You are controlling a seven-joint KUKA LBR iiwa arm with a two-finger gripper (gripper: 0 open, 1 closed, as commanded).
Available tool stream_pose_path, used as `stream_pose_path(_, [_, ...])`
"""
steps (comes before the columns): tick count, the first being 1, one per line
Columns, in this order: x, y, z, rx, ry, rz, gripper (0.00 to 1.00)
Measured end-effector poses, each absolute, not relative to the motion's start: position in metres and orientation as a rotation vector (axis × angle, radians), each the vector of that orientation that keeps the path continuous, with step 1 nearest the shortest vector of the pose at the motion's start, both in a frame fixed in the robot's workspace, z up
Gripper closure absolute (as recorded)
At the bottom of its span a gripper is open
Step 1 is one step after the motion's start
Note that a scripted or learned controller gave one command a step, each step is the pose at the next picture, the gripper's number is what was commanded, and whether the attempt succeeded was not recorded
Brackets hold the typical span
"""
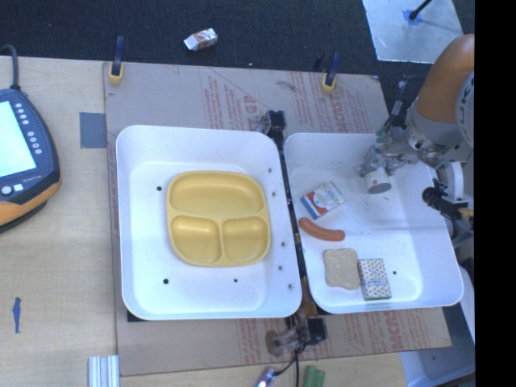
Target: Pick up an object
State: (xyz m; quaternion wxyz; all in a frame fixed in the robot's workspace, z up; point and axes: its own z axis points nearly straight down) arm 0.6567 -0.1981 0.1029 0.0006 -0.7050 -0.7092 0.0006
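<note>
The pincer (376, 176) hung over the right bin's (419, 297) far part, its spread impossible to tell, nothing visibly in it: still the approach. Nearest, just left and nearer the camera, lay a small carton (322, 199), beyond it a sausage (322, 232), with bare floor between them.

A tray (218, 216) lies in the left bin (137, 216); a carton (322, 199), sausage (322, 231), toast (342, 268) and box (374, 279) lie in the right bin (419, 248).
</note>
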Motion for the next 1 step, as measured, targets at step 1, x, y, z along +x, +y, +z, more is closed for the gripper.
stream_pose_path(1, [0.6563, -0.1161, 0.0945, -2.213, -2.227, 0.005, 1.00])
